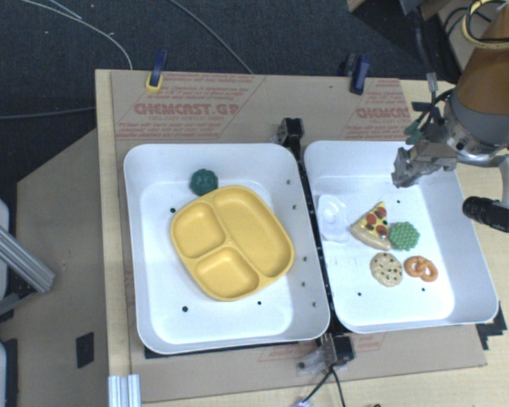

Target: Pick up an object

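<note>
Left bin: a yellow divided tray lies near its centre, three compartments, nothing in them. A dark green lump sits just beyond the tray's far rim, close to it or touching; I cannot tell which. Neither item is near the arm.

Right bin: a cluster of small food pieces sits mid-bin. From the left: a pale, near-translucent piece that blends into the white floor, a pizza slice, a green broccoli-like piece touching the slice's right edge, then nearer the camera a round cookie and a pretzel just beside it.

Gripper: it hangs over the far part of the right bin, above and beyond the pizza slice, apart from every item. Whether the claw stands apart or together cannot be told at this angle. Nothing is seen in it.

Risks, in my judgement:
- The pieces are crowded. A descent on the pizza slice may catch the green piece as well, or push one aside and spoil the grasp.
- The cookie, pretzel and slice are flat and low; the claw may close above them or scrape the bin floor.
- The pale piece is poorly contrasted and could be mislocated.
- A descent from the present position would probably meet bare floor.
</note>
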